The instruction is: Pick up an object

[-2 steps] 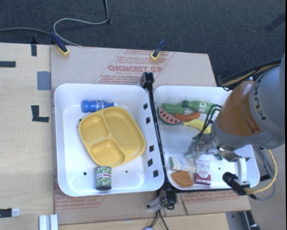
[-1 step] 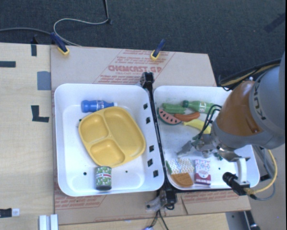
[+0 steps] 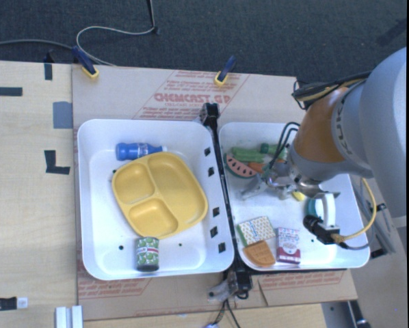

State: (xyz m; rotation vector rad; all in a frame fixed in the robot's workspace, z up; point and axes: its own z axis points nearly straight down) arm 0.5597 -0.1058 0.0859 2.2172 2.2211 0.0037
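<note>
My gripper [image 3: 267, 183] is low in the right bin [image 3: 346, 250], at its upper middle, with the orange-banded wrist above it to the right. Just to its upper left lies a toy watermelon slice [image 3: 237, 165], with a green toy [image 3: 248, 153] behind that. A small yellow piece [image 3: 298, 195] shows at the gripper's right side. Nearer the front edge lie a patterned carton [image 3: 254, 228], a brown waffle-like piece [image 3: 260, 253] and a red and white box [image 3: 288, 244]. I see nothing held in the gripper.
The left bin [image 3: 88, 203] holds a yellow divided plate [image 3: 160, 193], a blue bottle [image 3: 137, 150] lying at the back, and a green can [image 3: 147, 253] upright at the front. A black divider clip [image 3: 209, 112] sits between the bins. The arm's bulk covers the right bin's far right.
</note>
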